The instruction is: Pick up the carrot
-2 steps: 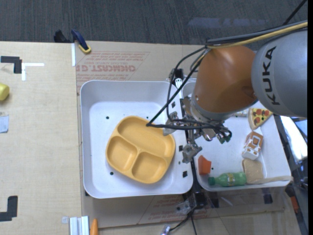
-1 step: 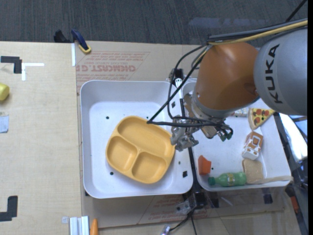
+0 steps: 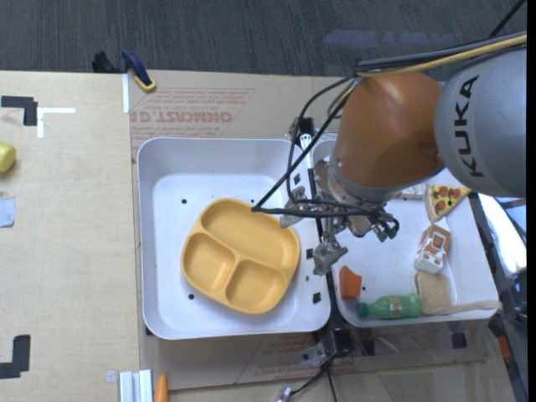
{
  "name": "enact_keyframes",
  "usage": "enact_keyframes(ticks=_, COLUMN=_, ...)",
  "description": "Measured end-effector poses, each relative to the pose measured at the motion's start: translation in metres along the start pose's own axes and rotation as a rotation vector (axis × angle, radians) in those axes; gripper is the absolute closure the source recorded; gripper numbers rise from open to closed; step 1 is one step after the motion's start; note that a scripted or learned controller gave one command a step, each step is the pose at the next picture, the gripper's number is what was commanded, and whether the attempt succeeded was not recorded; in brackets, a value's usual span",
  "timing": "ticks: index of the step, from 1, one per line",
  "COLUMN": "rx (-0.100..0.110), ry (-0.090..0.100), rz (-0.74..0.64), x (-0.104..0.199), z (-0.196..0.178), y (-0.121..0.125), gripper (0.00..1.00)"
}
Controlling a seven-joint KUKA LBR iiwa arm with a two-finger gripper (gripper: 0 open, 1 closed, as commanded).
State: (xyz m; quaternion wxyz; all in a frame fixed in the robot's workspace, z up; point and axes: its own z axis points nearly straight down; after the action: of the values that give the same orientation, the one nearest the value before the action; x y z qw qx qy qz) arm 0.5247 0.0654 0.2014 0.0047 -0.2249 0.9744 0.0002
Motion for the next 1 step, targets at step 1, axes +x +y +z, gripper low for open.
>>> enact_keyframes(ticks=1, rx=0.001, ry=-0.005, rz=0.002, x=-0.0017, z=-0.0092, y=-0.0008, gripper=1.00)
